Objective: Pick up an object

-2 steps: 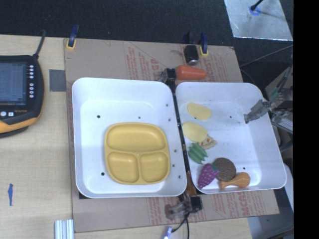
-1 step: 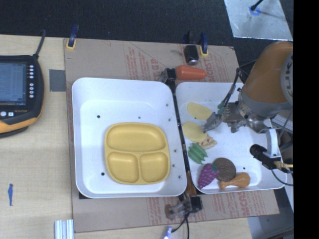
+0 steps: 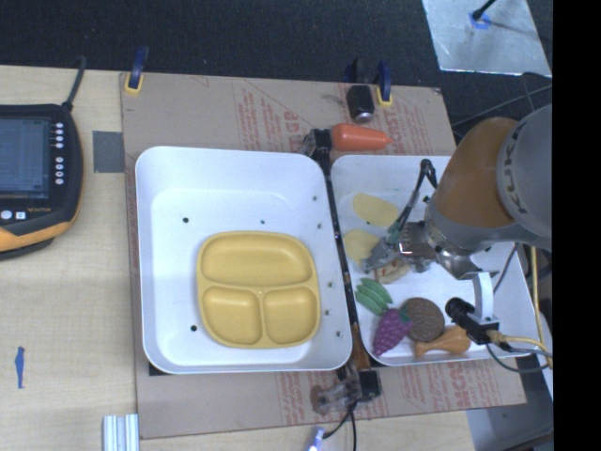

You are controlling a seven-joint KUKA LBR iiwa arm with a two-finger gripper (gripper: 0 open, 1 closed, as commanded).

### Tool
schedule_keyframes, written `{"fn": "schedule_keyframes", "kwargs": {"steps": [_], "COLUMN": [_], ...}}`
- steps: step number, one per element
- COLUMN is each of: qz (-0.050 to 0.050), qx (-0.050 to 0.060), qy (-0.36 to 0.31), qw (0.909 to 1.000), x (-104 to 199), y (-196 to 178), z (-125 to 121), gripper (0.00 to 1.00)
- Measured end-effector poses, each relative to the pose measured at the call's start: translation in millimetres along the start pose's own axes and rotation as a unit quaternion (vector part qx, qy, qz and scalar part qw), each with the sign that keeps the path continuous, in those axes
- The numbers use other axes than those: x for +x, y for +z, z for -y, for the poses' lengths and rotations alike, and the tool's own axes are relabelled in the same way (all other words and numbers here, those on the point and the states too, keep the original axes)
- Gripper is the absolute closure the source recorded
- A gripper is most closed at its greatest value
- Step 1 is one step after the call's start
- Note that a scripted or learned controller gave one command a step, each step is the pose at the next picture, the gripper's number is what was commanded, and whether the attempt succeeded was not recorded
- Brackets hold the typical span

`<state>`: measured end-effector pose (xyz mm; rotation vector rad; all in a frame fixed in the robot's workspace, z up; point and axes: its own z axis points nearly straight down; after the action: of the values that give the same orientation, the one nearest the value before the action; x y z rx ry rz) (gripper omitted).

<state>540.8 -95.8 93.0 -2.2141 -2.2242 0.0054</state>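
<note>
The arm [image 3: 488,191] reaches in from the right over the right bin [image 3: 349,178], its orange band above the grey wrist, and the gripper [image 3: 390,256] sits low near the bin's left side. Its tips are down among the small things there, right by a pale yellow piece [image 3: 358,244] and a small brownish object [image 3: 392,270], but the view is too dark and cluttered at that spot to tell whether the fingers are apart or together, or whether anything is caught between them. In the same bin, a flatter pale yellow piece [image 3: 376,209] lies toward the back, just above the gripper. Toward the front lie a green toy vegetable [image 3: 373,295], a purple bunch of grapes [image 3: 392,328] just below it, a round brown item [image 3: 423,318] touching the grapes on their right, and a tan drumstick-like piece [image 3: 444,344] near the front edge. The left bin [image 3: 160,252] holds a yellow divided tray [image 3: 257,287] with three compartments, lying flat in its middle. An orange carrot [image 3: 359,138] rests on the cardboard [image 3: 235,111] behind the bins, just beyond their shared corner. A black and orange control pendant [image 3: 33,177] lies on the wooden bench [image 3: 56,346] at the far left.
</note>
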Motion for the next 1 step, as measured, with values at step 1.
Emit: {"fn": "schedule_keyframes", "kwargs": {"steps": [1], "qz": [0.0], "qx": [-0.002], "qy": [0.001], "qw": [1.0], "x": [-13.9], "y": [-2.0], "z": [-114.9], "gripper": [0.0]}}
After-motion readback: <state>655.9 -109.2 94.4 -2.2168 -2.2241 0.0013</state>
